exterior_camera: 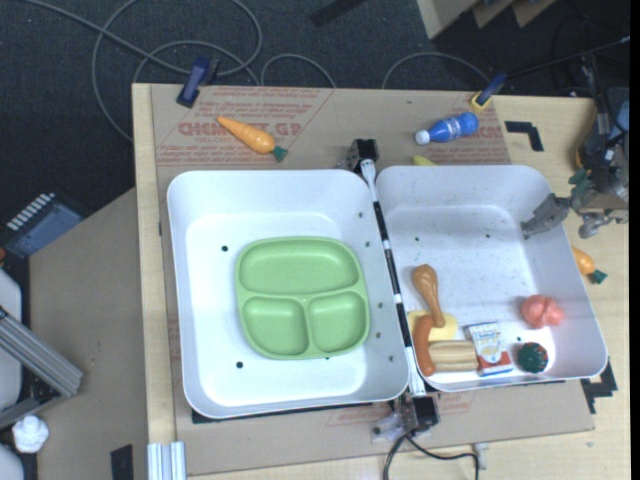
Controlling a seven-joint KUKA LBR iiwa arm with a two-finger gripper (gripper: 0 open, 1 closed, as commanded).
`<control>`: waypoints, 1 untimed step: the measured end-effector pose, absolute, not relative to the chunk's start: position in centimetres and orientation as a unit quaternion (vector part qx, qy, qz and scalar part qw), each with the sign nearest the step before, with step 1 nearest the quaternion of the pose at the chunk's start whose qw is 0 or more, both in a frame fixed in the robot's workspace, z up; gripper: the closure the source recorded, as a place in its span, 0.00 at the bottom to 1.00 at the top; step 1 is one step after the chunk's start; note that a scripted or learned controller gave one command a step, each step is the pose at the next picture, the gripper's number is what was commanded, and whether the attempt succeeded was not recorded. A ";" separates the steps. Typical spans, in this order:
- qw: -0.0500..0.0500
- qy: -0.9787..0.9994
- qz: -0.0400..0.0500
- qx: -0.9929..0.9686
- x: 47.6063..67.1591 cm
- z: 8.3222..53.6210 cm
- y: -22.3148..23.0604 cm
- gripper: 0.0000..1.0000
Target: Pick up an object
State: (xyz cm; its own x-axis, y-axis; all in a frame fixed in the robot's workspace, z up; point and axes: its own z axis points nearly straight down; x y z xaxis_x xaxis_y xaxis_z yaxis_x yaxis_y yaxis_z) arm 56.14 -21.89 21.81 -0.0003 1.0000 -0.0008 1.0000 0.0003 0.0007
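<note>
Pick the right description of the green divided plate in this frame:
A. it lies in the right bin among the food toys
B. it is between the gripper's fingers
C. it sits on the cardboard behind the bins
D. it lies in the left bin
D: the green divided plate lies flat in the left bin, alone there and apart from the toys in the right bin.

The right bin (470,193) has open floor across its twelve o'clock half, while its six o'clock edge is crowded by a drumstick (428,288), hot dog (450,356), small carton (487,346) and pink lump (542,311). In the left bin (200,208), a green divided plate (301,296) takes the middle, leaving a bare ring around it.
</note>
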 end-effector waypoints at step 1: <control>0.000 0.707 0.000 0.707 53.8 16.2 -22.4 0.00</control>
State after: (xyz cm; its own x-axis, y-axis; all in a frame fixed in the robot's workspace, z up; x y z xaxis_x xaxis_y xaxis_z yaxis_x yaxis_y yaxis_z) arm 53.77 -22.39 16.19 0.0007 1.0000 -0.0002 1.0000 -0.0007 -0.0010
